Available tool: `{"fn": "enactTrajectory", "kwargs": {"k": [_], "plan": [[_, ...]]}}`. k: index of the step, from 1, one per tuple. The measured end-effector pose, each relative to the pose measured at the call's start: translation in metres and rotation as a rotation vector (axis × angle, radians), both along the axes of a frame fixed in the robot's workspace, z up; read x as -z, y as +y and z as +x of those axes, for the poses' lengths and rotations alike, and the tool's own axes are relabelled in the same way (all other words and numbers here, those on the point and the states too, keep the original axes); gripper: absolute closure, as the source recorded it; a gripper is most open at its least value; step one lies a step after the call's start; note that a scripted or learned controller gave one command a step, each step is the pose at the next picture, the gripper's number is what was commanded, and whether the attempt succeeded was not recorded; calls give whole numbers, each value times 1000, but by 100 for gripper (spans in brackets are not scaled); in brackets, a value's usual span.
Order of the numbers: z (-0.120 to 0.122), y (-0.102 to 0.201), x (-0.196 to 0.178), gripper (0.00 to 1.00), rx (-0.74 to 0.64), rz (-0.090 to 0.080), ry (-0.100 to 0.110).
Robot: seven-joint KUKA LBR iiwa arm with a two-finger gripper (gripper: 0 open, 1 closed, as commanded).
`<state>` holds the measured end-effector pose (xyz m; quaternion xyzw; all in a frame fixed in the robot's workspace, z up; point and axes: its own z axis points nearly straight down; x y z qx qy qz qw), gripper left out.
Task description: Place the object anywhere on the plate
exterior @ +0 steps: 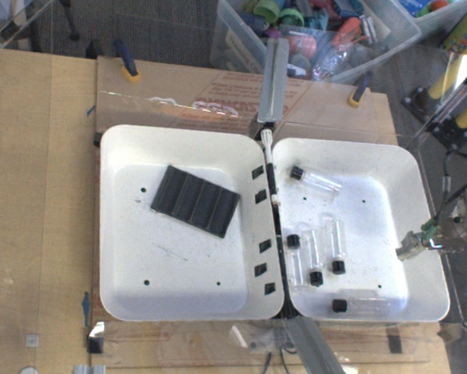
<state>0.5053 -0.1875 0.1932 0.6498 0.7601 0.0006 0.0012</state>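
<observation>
A wooden bench (26, 203) fills the frame, seen from above at a slant, and carries two shallow white bins side by side. The left bin (117, 286) sits in the middle left of the frame and holds a dark, ribbed rectangular plate (195, 201), lying flat and slightly turned, in its upper half. The right bin (399, 169) sits in the middle right and holds several clear plastic tubes with black caps: one tube (315, 180) lies near its upper left, three tubes (319, 252) cluster near its lower middle, and one more tube (363, 305) rests along its lower edge. At the right edge of the frame, over the right bin's rim, sits the gripper (415, 243); it appears small and blurred, so its grip cannot be made out. A clear tub of colourful clutter (315, 21) stands at the top centre.
</observation>
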Motion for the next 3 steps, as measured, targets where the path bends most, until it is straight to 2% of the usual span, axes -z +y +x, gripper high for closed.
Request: {"fn": "enactTrajectory", "kwargs": {"k": [1,2,3], "plan": [[-4,-36,39,100,53,2,5],[-23,-20,103,100,178,-1,-7],[1,68,102,100,462,1,-15]]}}
